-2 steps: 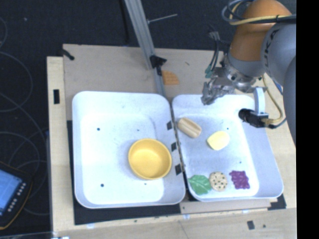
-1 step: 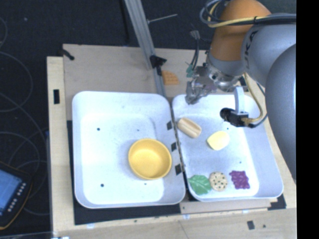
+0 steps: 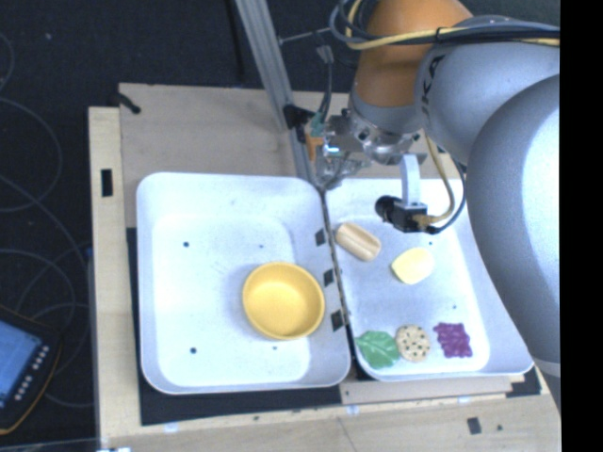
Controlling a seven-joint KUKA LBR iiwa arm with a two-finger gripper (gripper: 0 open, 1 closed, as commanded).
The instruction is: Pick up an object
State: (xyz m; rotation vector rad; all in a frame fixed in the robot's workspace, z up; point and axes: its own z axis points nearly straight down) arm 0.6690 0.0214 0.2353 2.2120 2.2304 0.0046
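My gripper [image 3: 332, 163] hangs under the orange wrist band, over the far edge where the two bins meet. Nothing shows between its tips. In the right bin [image 3: 490, 332] a tan bread-roll shape [image 3: 357, 241] lies just below the gripper, close to the divider. A pale yellow wedge [image 3: 412, 266] sits to its right. Along that bin's near edge lie a green leaf piece [image 3: 378, 347], a speckled cookie [image 3: 412, 343] and a purple grape bunch [image 3: 452, 339]. A yellow bowl [image 3: 282, 299] stands upright in the left bin [image 3: 179, 252], near its right wall.
A slanted metal rail [image 3: 268, 64] rises behind the bins, just left of the gripper. The big grey arm body covers the right bin's far right side. A black cable clip [image 3: 403, 213] hangs over the right bin's back. A tablet [image 3: 19, 361] lies off the bench at lower left.
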